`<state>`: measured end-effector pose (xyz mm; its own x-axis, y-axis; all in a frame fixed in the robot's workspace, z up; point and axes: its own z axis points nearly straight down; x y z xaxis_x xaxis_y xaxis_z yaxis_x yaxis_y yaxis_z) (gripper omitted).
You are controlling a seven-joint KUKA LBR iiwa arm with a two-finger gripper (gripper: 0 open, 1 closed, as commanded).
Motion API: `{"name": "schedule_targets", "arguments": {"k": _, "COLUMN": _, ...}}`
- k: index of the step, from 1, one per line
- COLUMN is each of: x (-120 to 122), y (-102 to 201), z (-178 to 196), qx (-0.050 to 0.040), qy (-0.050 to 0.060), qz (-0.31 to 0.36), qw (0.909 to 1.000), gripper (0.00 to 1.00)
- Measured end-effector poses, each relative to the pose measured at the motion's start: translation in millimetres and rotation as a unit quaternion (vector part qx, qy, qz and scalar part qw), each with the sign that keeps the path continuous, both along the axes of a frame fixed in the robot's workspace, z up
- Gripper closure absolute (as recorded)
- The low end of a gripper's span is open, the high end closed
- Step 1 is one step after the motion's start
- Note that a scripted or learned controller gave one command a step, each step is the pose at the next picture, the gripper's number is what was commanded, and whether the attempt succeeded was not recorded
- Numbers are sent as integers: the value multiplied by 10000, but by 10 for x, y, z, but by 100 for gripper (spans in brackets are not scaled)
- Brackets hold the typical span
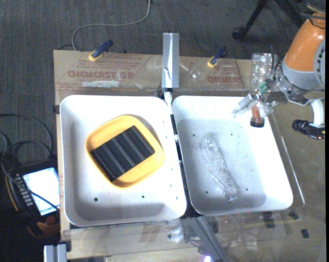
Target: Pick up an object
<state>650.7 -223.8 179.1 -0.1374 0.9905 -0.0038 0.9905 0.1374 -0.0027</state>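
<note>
A yellow block with a black ribbed top (pixel 125 150) lies in the middle of the left bin (pixel 77 201). A crumpled clear plastic piece (pixel 216 166) lies in the middle of the right bin (pixel 273 195). My gripper (pixel 255 111) hangs over the far right corner of the right bin, well away from the clear piece and above it in the view. A clear, glassy object (pixel 261 69) shows just behind the gripper, over the bin's far rim. Whether it is in the gripper's hold is not visible.
The bins stand side by side on a cardboard sheet (pixel 120 72) held by blue and yellow clamps (pixel 100 49). A metal upright (pixel 170 64) stands at the back between the bins. A tablet (pixel 39 189) and cables lie left of the bench.
</note>
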Motion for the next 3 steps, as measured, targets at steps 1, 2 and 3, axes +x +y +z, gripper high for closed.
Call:
{"name": "schedule_targets", "arguments": {"k": 1, "x": 120, "y": 49, "z": -462, "qx": 21, "qy": -38, "qz": 298, "qw": 9995, "gripper": 0}}
{"name": "schedule_targets", "arguments": {"k": 2, "x": 45, "y": 267, "z": 773, "qx": 16, "qy": -11, "qz": -35, "qw": 10000, "gripper": 0}}
{"name": "schedule_targets", "arguments": {"k": 3, "x": 177, "y": 382, "z": 960, "qx": 8, "qy": -5, "qz": 56, "qw": 10000, "gripper": 0}}
